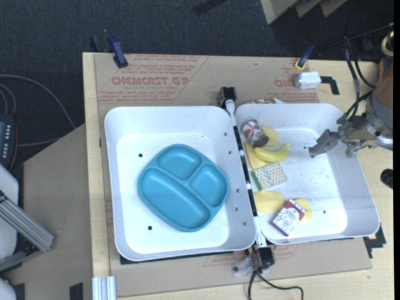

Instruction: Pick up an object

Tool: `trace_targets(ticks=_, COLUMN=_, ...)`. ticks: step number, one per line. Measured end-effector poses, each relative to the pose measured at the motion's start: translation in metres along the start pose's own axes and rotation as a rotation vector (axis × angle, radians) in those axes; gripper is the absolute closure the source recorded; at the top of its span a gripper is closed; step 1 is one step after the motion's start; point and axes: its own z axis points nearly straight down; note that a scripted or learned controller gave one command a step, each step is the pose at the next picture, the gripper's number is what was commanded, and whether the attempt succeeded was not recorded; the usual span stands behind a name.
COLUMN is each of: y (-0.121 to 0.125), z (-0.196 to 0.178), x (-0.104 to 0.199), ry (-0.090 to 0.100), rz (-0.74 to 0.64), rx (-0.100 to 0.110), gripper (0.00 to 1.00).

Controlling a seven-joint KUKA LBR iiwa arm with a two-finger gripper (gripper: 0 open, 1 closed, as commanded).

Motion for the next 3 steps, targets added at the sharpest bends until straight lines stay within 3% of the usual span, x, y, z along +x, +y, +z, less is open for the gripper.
trace_targets(ticks=1, y=0.009, z=0.123, x=0.061, ry=0.001, rz=-0.001, rx=-0.001, gripper=0.0)
trace_targets(ticks=2, y=0.076, z=0.135, x=0.075, ry=0.0, rz=-0.001, rx=-0.002, gripper=0.0)
trace_targets(ticks=3, y=0.075, z=0.125, x=0.075, ry=0.001, rz=0.0, rx=0.003, gripper=1.0)
